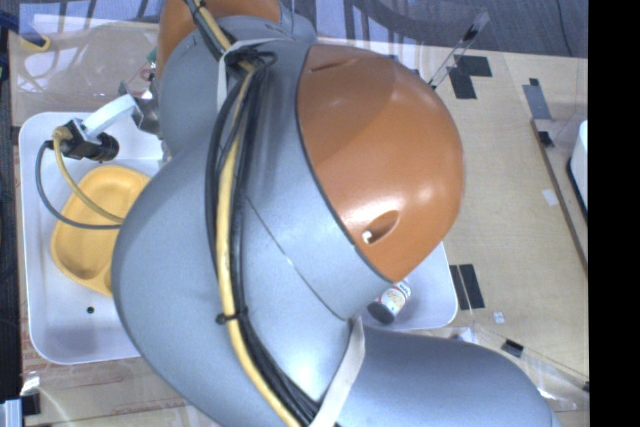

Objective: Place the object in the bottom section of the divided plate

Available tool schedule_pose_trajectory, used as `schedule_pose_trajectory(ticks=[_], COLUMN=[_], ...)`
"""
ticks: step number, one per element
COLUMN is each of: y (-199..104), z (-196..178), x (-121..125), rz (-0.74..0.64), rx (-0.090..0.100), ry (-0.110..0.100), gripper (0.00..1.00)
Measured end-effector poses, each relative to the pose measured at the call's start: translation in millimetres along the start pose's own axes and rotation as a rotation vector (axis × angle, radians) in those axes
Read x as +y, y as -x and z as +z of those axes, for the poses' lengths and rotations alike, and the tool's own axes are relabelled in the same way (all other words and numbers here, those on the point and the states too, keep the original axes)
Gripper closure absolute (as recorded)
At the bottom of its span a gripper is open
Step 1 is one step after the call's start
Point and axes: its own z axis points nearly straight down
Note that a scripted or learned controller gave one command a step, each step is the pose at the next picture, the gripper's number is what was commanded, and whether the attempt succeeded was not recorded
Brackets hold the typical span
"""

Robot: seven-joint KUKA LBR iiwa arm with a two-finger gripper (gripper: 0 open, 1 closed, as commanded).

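Yellow plastic divided plate (pixel 95 225) is seen just below the gripper (pixel 147 112), likely lined up for a drop; gripper's state can't be told.

The pale wooden bench top (pixel 505 205) bears a shallow white plastic bin (pixel 33 315) at nine o'clock, seemingly a second white bin's corner (pixel 444 308) near five, and short black tape strips (pixel 463 85) around two.
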Motion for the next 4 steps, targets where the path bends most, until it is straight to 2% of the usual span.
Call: schedule_pose_trajectory(ticks=[1, 2, 3, 4], y=[-24, -14, -34, -19], z=[54, -49, -44, 64], x=[-51, -51, -49, -49], rz=[0.067, 0.109, 0.044, 0.103], rx=[0.005, 0.009, 0.008, 0.003], ry=[0.002, 0.002, 0.003, 0.001], gripper=[1.0, 1.0, 1.0, 1.0])
